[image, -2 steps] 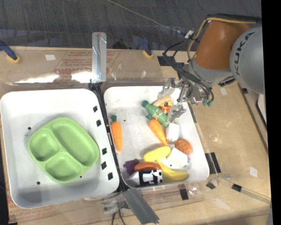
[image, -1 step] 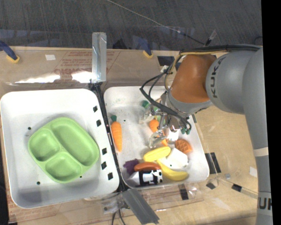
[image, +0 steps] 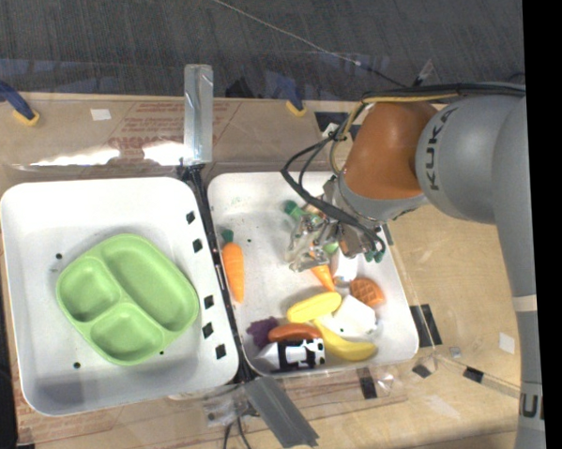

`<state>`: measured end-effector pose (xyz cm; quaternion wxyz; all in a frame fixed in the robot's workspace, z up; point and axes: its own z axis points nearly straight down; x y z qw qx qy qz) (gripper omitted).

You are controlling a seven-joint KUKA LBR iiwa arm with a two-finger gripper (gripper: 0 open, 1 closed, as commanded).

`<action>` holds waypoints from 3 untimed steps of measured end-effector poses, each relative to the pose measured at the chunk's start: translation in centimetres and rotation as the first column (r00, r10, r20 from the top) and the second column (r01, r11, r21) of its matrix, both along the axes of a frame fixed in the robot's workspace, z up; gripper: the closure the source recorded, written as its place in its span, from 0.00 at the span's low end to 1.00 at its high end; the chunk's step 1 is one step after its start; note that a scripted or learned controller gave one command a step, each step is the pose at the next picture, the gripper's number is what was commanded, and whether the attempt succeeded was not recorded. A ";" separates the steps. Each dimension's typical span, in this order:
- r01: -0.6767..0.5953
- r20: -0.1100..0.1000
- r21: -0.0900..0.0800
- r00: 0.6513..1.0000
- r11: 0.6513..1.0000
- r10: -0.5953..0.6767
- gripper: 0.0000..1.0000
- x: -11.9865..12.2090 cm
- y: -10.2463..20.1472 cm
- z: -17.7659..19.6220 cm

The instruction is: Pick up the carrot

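Illumination even and moderately bright, apparently from overhead. The white bins point(image: 21, 279) read near overexposed, with little surface detail. Glare noted on the clear sheet over the cardboard point(image: 117, 134) behind the bins, strongest as a white streak along the left bin's far edge. Soft shadow lies inside the left bin's near wall. Overall sharpness low; small items beneath the arm point(image: 466, 162) appear blurred and indistinct
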<state>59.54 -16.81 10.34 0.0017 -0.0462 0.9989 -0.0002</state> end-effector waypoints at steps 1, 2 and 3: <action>0.228 0.003 0.000 0.974 0.974 -0.228 1.00 -0.2 -0.8 7.8; 0.437 0.004 0.002 0.899 0.899 -0.437 1.00 -3.1 3.5 15.7; 0.520 -0.002 0.001 0.854 0.854 -0.520 1.00 -7.0 3.7 -1.1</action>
